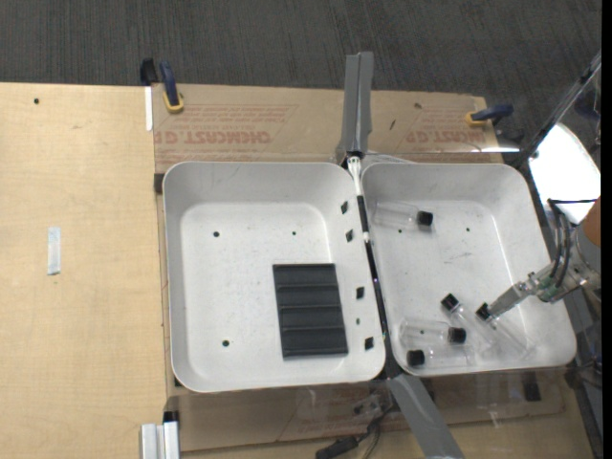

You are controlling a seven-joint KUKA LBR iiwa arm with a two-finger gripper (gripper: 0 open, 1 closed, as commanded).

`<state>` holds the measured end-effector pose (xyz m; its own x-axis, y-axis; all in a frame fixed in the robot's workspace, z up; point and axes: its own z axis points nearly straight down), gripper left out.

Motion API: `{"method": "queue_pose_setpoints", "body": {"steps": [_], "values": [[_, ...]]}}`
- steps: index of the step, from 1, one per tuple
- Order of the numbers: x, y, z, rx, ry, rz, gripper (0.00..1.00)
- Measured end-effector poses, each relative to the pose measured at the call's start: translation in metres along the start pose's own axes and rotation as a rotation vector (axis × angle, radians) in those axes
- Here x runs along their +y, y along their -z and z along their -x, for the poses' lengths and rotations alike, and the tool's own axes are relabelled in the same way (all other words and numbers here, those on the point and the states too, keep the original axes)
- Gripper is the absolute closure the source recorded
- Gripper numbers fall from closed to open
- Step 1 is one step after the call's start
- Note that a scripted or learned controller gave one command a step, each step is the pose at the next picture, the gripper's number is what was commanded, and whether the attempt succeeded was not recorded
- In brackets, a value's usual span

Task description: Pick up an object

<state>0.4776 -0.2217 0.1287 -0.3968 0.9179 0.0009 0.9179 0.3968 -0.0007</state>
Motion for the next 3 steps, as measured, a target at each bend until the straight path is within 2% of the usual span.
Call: {"method": "queue_pose_setpoints", "body": {"steps": [3], "values": [[0.0009,-0.0011,-0.0003,-0.002,0.177,0.001,0.00]]}}
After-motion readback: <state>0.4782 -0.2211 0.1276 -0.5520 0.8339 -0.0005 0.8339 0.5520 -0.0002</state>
